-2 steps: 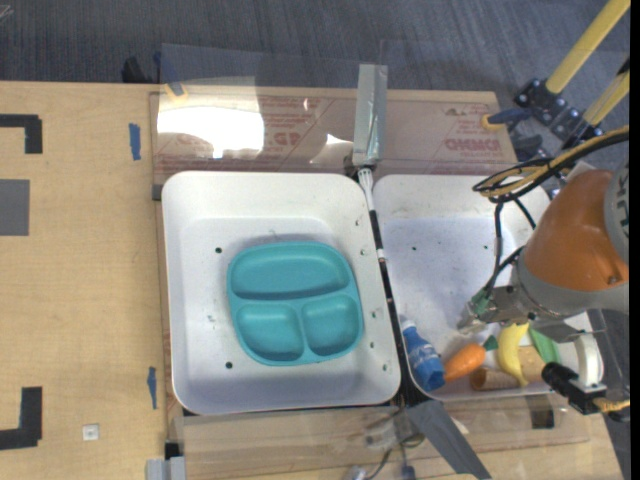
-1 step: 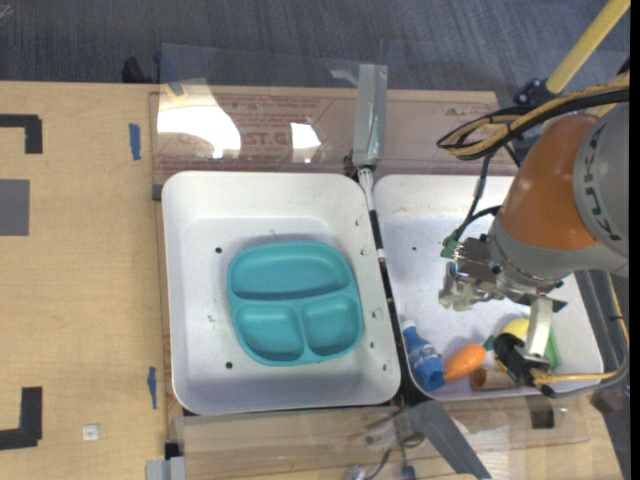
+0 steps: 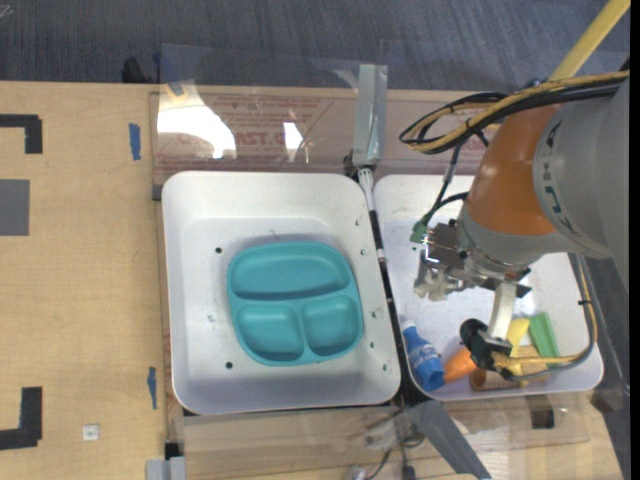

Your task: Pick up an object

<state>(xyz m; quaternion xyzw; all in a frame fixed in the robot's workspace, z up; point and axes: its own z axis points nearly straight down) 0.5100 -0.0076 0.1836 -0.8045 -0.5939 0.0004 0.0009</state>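
At the right of the frame, the arm (image 3: 560, 168) enters over the right bin (image 3: 400, 218), its grey body and orange band angled down toward the bin's lower half. The end effector (image 3: 470, 278) hangs above the bin floor; whether it is wide or narrow cannot be told. Below it, at the lower right, lie a blue object (image 3: 424, 358) against the bin's left wall, an orange object (image 3: 458, 368), a green object (image 3: 543, 334) and a yellow object (image 3: 516, 330), partly overlapped by a black cable. The left bin (image 3: 190, 228) holds a teal divided tray (image 3: 294, 303), well apart from the end effector.
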